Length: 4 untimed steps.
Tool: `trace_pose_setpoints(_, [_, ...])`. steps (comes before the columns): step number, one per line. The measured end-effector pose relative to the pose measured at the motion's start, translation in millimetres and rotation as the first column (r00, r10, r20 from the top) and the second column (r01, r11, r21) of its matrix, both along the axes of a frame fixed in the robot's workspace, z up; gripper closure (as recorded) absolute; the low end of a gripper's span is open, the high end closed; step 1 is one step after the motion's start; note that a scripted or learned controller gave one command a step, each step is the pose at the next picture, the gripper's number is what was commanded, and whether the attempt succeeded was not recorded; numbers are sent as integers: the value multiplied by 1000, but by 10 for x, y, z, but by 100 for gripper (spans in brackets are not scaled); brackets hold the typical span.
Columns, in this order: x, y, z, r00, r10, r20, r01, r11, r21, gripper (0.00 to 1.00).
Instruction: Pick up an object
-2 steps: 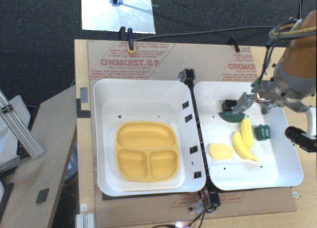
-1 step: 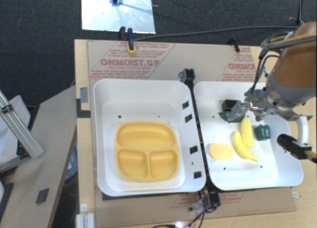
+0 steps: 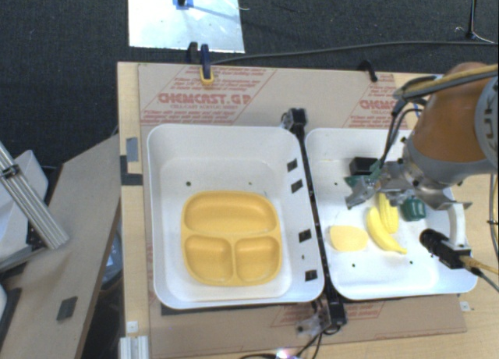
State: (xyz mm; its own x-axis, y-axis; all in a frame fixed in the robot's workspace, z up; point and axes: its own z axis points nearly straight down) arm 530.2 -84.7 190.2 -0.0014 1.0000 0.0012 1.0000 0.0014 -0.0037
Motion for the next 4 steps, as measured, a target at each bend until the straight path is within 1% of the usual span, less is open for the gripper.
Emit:
trace_pose_setpoints(1, [-57,-41,-446,1000,-1,-1,1,1000,0,0])
trace_pose_setpoints(2, [-36,-44,-314,1000,0,7,0,1000,-2,100])
trace_pose_setpoints(3, [-14,-48,332,1000,3,12,-3,1000,-2,100])
trace_pose_setpoints(4, [-1,-50,525,1000,3,8,-3,1000,-2,100])
